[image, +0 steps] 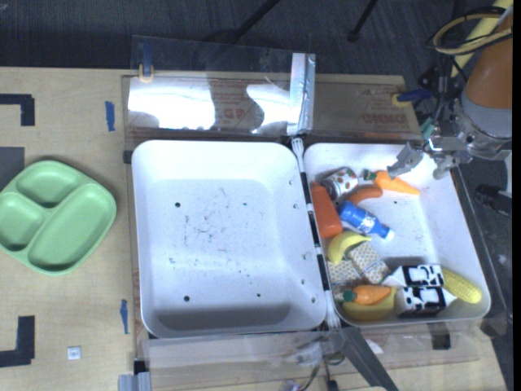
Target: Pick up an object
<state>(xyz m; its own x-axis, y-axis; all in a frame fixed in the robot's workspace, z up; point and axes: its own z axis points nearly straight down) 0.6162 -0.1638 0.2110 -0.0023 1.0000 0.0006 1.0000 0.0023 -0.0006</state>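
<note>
The right bin [456, 218] holds a heap of toy food. A carrot [396, 184] lies near its back, with a blue bottle [364, 220] and an orange-red block [326, 210] to the left of it. Toward the front lie a banana [346, 245], a waffle piece [366, 259], an orange toy with a green tip [366, 294], a black-and-white cube [423, 287] and a corn cob [461, 284]. My gripper [424, 161] hangs over the bin's back right corner, just above and right of the carrot. It is open, with nothing between its fingers.
The left bin [216, 226] sits beside the right one, with a ridge between them. A green divided plate [53, 216] rests on the bench at far left. A clear plastic panel [220, 96] stands behind the left bin. Cables hang at the upper right.
</note>
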